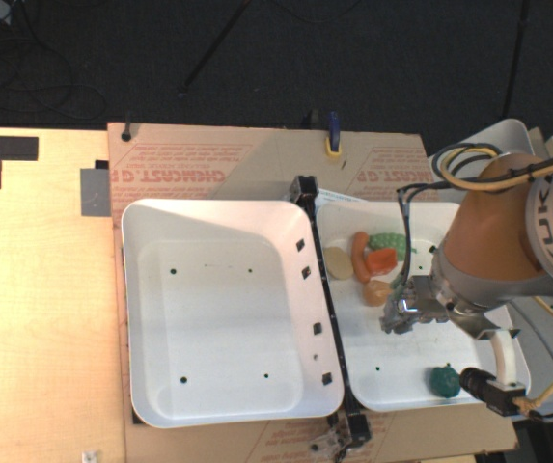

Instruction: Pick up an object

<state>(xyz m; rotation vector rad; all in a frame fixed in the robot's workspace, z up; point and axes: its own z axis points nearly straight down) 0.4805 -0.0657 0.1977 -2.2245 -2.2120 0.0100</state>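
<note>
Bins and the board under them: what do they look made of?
The bins look like white moulded plastic: smooth, faintly glossy, with rounded corners and rims. The board looks like brown corrugated cardboard, matt, with red print on it. Neither is certain from looks alone.

You saw a light wooden benchtop [35, 307] at left | brown printed cardboard sheet [218, 167] lay under both bins | blue clamp [334, 133] stood at its far edge | black cables [25, 8] trailed behind

Grey arm [493, 234] reaches from right, gripper [399, 316] lowered.
</note>
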